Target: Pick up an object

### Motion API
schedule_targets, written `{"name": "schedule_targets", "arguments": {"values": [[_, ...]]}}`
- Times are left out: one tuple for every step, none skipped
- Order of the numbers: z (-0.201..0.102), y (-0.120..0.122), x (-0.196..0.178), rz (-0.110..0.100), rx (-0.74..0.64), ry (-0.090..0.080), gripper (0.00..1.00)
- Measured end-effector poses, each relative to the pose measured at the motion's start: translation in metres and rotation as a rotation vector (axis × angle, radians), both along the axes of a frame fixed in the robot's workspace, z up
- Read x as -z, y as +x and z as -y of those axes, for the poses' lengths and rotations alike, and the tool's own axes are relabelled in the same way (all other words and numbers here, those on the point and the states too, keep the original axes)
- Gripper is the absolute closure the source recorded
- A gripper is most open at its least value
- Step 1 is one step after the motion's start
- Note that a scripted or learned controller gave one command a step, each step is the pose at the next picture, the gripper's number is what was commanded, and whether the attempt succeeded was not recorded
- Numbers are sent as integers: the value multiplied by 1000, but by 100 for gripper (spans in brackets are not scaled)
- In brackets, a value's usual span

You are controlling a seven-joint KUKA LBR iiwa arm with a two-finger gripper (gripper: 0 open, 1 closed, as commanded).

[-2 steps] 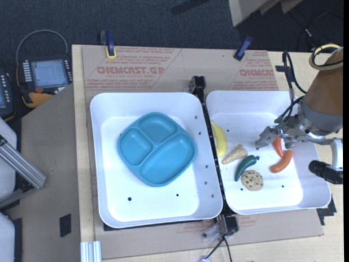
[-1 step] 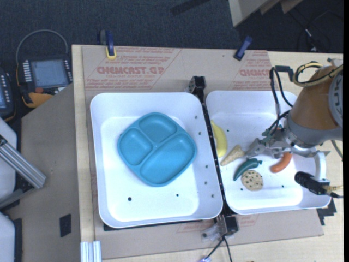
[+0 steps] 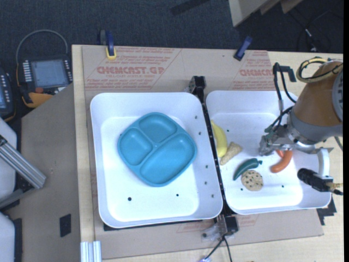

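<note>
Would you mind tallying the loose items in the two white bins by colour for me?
Blue: 1, divided plate
Yellow: 1, banana
Beige: 1, wedge piece
Green: 1, pepper
Brown: 1, cookie
Orange: 1, sausage-like piece
Total: 6

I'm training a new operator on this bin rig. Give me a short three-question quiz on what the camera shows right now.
1. True or false: the blue plate lies in the same bin as the cookie.
2. Which item is nearest the gripper? A) banana B) carrot C) blue plate
3. Fill in: the green pepper lies just above the ____.

Key:
1. False. The plate is in the left bin, the cookie in the right bin.
2. B
3. cookie
</note>
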State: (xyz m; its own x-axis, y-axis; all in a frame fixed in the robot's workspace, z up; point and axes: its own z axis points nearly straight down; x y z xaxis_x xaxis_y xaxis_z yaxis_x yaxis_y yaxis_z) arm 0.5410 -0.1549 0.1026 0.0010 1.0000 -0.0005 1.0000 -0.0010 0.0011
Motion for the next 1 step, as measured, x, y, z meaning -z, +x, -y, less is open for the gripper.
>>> {"name": "schedule_targets", "arguments": {"values": [[-10,4,-57,5,-3,-1,100]]}}
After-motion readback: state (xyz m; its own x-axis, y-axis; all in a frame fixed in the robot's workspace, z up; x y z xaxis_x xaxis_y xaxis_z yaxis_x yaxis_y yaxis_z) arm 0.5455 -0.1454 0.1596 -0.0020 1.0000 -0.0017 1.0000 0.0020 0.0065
